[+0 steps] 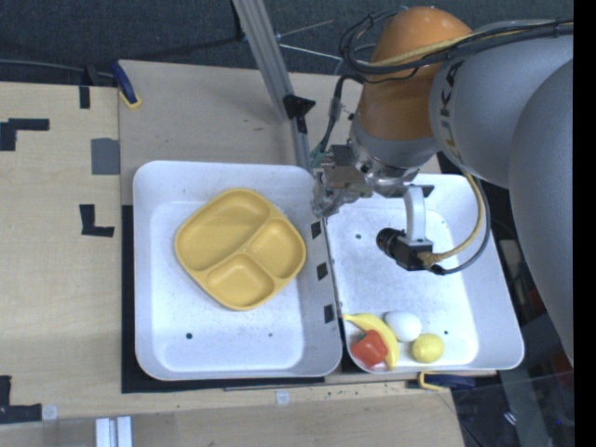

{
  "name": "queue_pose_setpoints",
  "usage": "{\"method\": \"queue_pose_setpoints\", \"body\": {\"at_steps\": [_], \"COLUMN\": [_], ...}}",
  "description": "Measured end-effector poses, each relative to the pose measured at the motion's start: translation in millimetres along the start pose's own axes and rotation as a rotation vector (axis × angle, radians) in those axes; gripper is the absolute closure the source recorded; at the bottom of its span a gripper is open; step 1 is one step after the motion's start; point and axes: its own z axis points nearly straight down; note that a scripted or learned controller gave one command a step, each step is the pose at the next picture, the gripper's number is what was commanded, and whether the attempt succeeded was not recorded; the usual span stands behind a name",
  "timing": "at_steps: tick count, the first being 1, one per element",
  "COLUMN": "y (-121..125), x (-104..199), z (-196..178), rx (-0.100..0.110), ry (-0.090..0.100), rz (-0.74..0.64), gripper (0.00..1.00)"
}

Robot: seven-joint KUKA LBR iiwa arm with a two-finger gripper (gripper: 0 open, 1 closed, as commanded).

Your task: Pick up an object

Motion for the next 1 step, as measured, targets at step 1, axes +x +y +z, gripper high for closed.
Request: {"method": "queue_pose_setpoints", "body": {"at_steps": [1], "y": [-27.0], "x": [46.6], "z": [8.4], "rx": [0.0], "ry": [0.0], "rz": [0.0], "gripper": [1.0]}}
